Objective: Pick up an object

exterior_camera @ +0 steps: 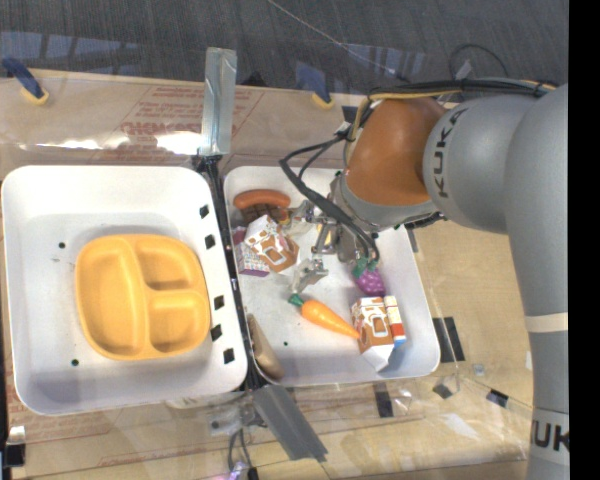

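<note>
Orange plastic carrot [325, 316] lies in the right bin [420, 340], just below the gripper [315, 268]. It looks light, stiff, slippery; grasp its thick middle. Gripper holds nothing; its opening I cannot tell.

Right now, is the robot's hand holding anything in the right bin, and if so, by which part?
Nothing is visibly held. The hand hangs over the right bin, between the snack packet and the carrot, with nothing between its fingers.

Glossy yellow plastic tray [140, 295] — smooth white bins [40, 368], matt cardboard bench [480, 268].
</note>
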Available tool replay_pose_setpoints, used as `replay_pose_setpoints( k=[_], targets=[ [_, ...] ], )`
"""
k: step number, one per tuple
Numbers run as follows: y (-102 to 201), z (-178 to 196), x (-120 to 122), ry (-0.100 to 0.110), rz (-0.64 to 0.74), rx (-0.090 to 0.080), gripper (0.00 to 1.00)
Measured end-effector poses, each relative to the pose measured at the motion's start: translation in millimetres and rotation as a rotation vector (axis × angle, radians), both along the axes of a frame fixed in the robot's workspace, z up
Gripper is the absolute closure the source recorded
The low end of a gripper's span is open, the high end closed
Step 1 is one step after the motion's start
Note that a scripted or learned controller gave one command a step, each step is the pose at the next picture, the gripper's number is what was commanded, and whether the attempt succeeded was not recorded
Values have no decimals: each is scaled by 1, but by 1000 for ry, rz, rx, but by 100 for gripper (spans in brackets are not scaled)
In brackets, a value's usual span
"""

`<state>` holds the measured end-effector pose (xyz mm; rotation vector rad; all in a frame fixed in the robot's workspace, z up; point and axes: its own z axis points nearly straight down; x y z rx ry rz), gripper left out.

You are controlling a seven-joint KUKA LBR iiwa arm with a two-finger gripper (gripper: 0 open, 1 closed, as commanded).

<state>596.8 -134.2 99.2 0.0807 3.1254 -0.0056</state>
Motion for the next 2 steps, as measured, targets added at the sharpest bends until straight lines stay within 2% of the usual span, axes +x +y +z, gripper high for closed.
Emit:
replay_pose_setpoints(
  k=[1, 2],
  targets=[
    [29, -2, -50, 3, -46, -5, 0],
    [-5, 27, 12, 9, 37, 2, 0]
  ],
)
